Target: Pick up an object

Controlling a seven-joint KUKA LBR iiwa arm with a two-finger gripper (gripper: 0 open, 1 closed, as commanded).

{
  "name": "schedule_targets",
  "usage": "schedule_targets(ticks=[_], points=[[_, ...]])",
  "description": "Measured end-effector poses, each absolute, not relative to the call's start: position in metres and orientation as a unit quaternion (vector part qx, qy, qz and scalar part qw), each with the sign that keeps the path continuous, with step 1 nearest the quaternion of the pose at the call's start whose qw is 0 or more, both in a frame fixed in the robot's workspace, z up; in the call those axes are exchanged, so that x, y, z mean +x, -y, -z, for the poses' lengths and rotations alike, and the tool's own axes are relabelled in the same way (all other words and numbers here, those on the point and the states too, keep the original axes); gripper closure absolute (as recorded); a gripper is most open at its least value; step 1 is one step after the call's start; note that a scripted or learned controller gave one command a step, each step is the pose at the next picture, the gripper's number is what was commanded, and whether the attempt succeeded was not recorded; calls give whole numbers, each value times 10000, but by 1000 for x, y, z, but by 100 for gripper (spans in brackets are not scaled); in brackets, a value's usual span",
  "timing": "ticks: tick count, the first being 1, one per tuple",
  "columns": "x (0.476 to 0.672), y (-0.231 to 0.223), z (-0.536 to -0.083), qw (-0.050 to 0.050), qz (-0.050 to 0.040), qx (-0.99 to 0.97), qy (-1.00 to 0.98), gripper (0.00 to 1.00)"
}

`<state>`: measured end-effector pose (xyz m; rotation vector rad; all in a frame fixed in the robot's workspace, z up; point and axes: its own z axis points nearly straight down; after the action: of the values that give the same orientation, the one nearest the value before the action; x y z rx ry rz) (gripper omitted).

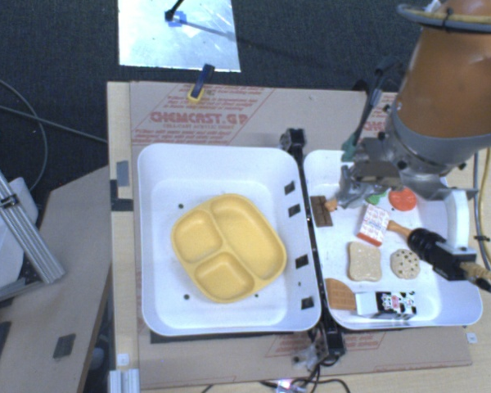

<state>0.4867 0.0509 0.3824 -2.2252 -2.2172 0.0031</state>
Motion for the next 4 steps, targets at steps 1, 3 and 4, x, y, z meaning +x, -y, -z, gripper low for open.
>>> schedule_targets(ticks=[1, 3, 4], points=[[558, -38, -255, 12, -29, -7075, 7068, 100], [543, -144, -101, -16, 32, -7068, 7074, 100], [581, -125, -314, -55, 79, -7058, 7083, 100]])
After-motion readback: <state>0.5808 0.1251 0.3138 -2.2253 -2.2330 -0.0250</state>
